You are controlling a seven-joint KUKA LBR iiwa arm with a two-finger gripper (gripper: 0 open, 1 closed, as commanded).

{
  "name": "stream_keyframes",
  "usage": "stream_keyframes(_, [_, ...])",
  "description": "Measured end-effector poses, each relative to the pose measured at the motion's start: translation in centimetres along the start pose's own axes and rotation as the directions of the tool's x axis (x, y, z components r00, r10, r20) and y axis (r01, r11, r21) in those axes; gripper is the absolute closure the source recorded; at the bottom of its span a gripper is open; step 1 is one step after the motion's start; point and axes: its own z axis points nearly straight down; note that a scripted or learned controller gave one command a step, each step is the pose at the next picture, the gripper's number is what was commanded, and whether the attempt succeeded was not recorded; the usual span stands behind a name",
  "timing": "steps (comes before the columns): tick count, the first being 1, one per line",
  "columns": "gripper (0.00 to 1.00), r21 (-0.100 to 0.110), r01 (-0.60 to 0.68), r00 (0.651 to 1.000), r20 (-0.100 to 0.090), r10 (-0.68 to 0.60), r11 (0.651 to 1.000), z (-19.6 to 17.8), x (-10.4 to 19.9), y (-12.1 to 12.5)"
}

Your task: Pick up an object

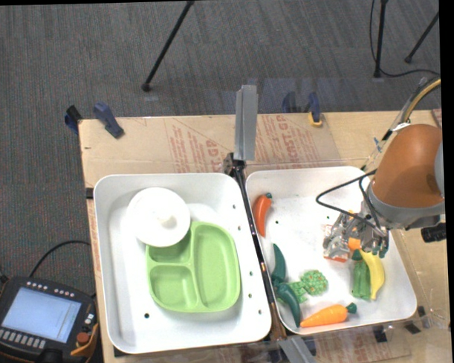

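Bottom of right bin: a toy carrot [325,315] lies along the near wall, its green top toward the right.
Just above it: a broccoli floret [314,281] sits beside a dark green vegetable [284,285] that runs down the bin's left wall.
Upper left of right bin: an orange-red pepper [261,212] lies close to the divider.
Right side of right bin: a yellow banana [374,272] lies against a green piece [360,279], both just under the gripper.
Gripper [354,239]: low over the right bin [301,178], above the banana's upper end; I cannot tell how its jaws stand or whether anything is between them.
Arm: the orange band [406,169] sits over the bin's right edge.
Left bin [112,293]: a green divided tray [194,269] with a round white lid [161,215] overlapping its upper left corner.
Floor, lower left: a handheld control pendant [44,319].
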Motion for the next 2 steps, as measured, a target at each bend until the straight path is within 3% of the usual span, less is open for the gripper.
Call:
stream_keyframes(1, [0.00, 0.000, 0.000, 1.000, -0.002, 0.000, 1.000, 0.1, 0.1, 0.0])
stream_keyframes(2, [0.00, 0.005, -0.069, 0.998, -0.009, 0.069, 0.998, 1.3, 0.8, 1.8])
